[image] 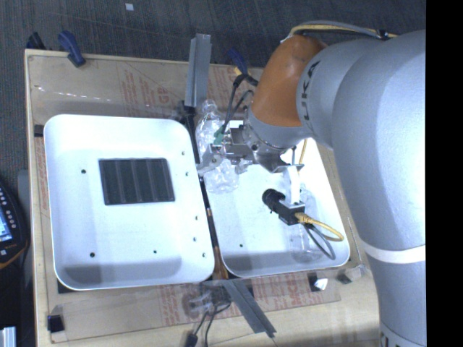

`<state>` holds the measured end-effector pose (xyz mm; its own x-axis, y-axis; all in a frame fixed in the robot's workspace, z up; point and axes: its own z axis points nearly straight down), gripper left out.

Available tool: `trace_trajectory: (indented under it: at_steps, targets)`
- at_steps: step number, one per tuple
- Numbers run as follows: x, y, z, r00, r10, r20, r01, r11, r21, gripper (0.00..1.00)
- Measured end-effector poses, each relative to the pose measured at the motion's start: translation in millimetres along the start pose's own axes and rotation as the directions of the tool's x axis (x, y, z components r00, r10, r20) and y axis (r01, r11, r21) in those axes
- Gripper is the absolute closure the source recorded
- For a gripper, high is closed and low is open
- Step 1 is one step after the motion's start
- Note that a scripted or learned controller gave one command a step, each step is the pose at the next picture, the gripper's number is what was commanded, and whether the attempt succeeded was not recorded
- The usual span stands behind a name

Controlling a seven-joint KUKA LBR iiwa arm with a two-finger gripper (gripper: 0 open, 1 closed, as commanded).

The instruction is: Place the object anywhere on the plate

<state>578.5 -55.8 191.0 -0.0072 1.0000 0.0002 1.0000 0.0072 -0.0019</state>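
Observation:
A dark grey ribbed plate [136, 181] lies flat in the middle of the left bin [72, 251]. My gripper [215, 152] hangs over the upper left corner of the right bin [253, 259], close to the wall between the bins. Its two pale translucent fingers [210, 129] stand apart, so it is open, and I see nothing between them. A faint clear object [305, 243] lies near the right bin's lower right corner, well away from the gripper.
The arm's big grey body covers the right side of the right bin. A grey metal bar [198, 62] stands behind the bins, and blue clamps [71, 48] hold the bench's far edge. Bare white floor surrounds the plate.

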Motion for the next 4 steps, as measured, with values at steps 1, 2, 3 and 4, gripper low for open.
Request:
trace_trajectory:
  at_steps: [1,2,3,4]
  targets:
    - [35,45,-25,0.991,-0.132,-0.001,0.132,0.991,-0.001,1.0]
    - [37,45,-35,0.99,-0.14,-0.001,0.14,0.99,0.001,1.0]
    - [37,45,-35,0.99,-0.141,-0.001,0.141,0.99,0.001,0.0]
    - [131,-14,1,1.0,-0.002,0.0,0.002,1.0,0.004,0.0]
